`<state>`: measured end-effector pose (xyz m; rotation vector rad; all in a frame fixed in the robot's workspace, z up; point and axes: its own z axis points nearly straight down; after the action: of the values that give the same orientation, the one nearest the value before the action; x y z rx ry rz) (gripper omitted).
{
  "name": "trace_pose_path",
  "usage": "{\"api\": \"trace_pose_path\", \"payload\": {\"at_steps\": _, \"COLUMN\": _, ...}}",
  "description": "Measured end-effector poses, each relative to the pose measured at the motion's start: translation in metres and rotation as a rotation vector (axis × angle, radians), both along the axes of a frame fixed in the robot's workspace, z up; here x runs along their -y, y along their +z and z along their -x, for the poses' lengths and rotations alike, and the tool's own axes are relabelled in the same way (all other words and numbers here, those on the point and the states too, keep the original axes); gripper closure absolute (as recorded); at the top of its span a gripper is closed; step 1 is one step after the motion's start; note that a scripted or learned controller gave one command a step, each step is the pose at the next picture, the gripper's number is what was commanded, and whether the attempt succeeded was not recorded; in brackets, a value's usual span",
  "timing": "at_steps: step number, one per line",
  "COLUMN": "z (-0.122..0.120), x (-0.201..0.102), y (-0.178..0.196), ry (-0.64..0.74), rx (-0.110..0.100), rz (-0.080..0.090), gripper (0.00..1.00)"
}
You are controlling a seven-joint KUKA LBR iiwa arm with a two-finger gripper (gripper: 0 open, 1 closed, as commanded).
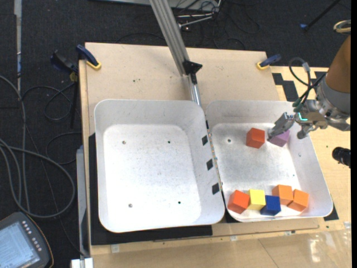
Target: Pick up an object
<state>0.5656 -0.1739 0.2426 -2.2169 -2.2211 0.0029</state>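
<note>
Pincer (287, 124) is seen low over the right bin (312, 166) near its far right edge, w/ the purple block (279, 138) apparently between its fingers; how far open can't be told. Just left of it, an orange-red block (256, 138) is set apart; along the near edge, five blocks (269, 200) are crowded together. Purple block is judged light, stiff, probably foam, not fragile — best taken across two flat opposite faces.

I saw the arm (340, 77) enter at the frame's right edge | wrist angled down-left | gripper (290, 128) at right-centre, fingers spread apart, one either side, nothing visibly clamped.
</note>
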Motion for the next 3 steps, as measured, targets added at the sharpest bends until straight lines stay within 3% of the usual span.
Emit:
{"api": "trace_pose_path", "payload": {"at_steps": 1, "z": -0.001, "x": 0.000, "y": 0.002, "ry": 0.000, "rx": 0.004, "rz": 0.001, "gripper": 0.00}}
{"api": "trace_pose_path", "payload": {"at_steps": 3, "z": 0.012, "x": 0.007, "y": -0.101, "ry": -0.004, "rx": -0.003, "rz": 0.000, "gripper": 0.00}}
